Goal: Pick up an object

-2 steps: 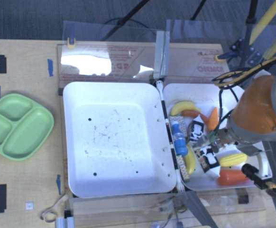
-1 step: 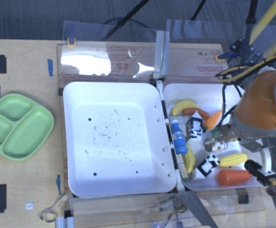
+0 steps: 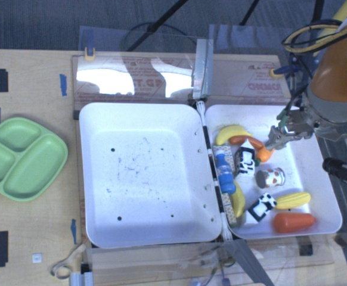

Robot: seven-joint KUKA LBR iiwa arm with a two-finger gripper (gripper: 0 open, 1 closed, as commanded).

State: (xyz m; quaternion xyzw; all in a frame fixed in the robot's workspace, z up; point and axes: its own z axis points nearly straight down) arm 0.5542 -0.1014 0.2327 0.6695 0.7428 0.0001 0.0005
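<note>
Gripper [image 3: 276, 137]: lowered into right bin [image 3: 325, 186], touching carrot [image 3: 258, 148]; finger state cannot be told.
Neighbour: banana [image 3: 229, 133], just beside, possibly plastic.

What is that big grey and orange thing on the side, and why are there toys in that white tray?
That big thing is a robot arm. It reaches in from the right side of the picture, and at its end is a gripper, a small metal hand with two fingers. A computer program moves it. Its job is to pick up one object.

The picture comes from one camera fixed above the bench, looking down at a slant.

On the bench sit two shallow white bins. The right bin holds the toys: a yellow banana, an orange carrot, a blue bottle, a corn cob, a red toy and a few small black and white pieces. The gripper hangs over the carrot end of the pile. I cannot tell whether it holds anything.

The green plate with three sections sits far left on the wooden bench.
</note>
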